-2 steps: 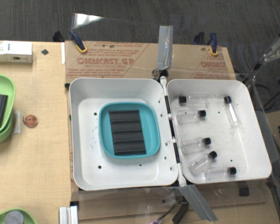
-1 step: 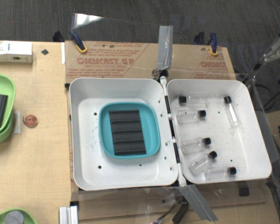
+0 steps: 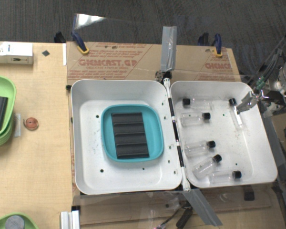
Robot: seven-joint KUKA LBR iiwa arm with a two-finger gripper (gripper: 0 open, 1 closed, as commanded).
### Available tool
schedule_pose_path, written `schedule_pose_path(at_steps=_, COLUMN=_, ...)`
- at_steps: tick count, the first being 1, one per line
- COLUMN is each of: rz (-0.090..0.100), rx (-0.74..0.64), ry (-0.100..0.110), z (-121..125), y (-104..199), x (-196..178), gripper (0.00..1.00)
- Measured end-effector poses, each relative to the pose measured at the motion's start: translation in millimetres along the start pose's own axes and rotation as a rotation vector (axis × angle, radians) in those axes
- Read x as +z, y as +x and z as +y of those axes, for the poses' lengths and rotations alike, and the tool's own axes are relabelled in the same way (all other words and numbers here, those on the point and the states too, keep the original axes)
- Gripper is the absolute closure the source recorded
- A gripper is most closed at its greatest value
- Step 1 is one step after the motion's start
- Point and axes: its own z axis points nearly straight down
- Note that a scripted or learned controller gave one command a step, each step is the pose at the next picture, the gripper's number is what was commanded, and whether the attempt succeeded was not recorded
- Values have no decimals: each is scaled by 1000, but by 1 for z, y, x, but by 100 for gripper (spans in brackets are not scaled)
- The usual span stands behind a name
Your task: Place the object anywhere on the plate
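Observation:
A teal plate (image 3: 132, 132) with a black ridged insert (image 3: 129, 135) lies in the left white bin (image 3: 86, 171). Several clear vials with black caps lie scattered in the right white bin (image 3: 262, 151): one at the back (image 3: 236, 114), one near the middle (image 3: 204, 147), one at the front (image 3: 229, 175). My gripper (image 3: 246, 104) hangs at the right bin's back right corner, just right of the back vial. The arm behind it is mostly cut off by the frame edge.
A cardboard sheet (image 3: 133, 56) lies under and behind the bins, held by clamps (image 3: 79, 44). On the wooden bench to the left sit a green tray (image 3: 2, 111), a white box (image 3: 12, 54) and a small reddish disc (image 3: 31, 123).

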Motion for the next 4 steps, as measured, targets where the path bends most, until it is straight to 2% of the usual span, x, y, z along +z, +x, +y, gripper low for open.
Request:
schedule_pose_path(at_steps=1, rz=-1, rx=119, ry=-1, z=-18, y=-24, x=-146, gripper=0)
schedule_pose_path(at_steps=2, rz=-1, rx=24, ry=-1, z=36, y=-29, x=-188, gripper=0)
schedule_pose_path(at_steps=4, rz=-1, rx=23, ry=0, z=36, y=-29, x=-188, gripper=0)
